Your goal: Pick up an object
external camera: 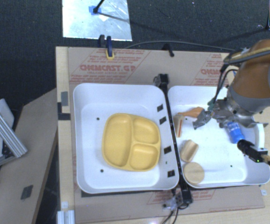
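gripper (pixel 203 120) beside orange wedge (pixel 191 112), right bin (pixel 219 178)

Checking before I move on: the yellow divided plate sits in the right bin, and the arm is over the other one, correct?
Not quite. The camera view shows the yellow divided plate in the left bin; the arm is over the right bin, its end effector near the wooden pieces.

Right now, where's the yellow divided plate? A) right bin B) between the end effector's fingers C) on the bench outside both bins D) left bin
D: the yellow divided plate lies flat on the floor of the left bin, while the end effector hangs over the right bin, well apart from it.
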Available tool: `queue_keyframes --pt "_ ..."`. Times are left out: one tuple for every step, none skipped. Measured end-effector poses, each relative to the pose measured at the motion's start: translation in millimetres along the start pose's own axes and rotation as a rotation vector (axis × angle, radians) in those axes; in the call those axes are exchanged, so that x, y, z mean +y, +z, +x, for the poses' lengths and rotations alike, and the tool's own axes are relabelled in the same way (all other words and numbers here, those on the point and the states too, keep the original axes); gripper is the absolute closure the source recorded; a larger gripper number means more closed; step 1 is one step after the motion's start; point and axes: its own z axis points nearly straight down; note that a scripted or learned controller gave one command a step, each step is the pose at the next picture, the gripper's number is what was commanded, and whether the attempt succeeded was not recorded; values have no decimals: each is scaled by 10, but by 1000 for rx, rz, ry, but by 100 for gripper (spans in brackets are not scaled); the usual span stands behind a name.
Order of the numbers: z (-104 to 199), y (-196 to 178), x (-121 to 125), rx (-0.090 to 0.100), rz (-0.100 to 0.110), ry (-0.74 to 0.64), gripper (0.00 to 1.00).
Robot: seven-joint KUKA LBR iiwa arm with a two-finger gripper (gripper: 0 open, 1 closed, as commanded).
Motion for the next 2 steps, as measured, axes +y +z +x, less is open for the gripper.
queue_keyframes --pt "3 -68 30 -1 -14 -2 0" --pt "-64 446 -47 0 -9 0 0"
